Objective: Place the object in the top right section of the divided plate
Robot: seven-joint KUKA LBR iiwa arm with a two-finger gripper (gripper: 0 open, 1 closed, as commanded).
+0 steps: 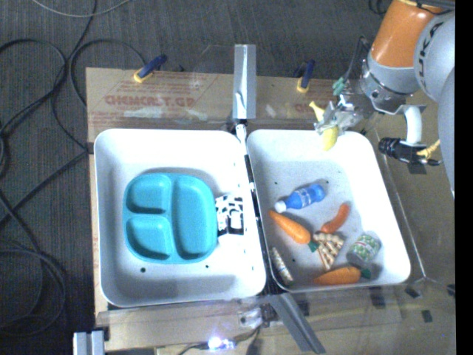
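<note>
A small yellow object [329,136] hangs pinched between the fingers of the gripper [330,124], over the far rim of the right bin [384,191]. Well to the gripper's left, the blue divided plate [171,216] lies in the left bin [111,198]. Below the gripper, a blue bottle [304,197] and carrots [290,228] lie in the right bin.

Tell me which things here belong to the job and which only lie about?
For the job:
- claw
- yellow object under the claw
- blue divided plate

Lying about:
- blue bottle
- two carrots
- sausage
- small can
</note>
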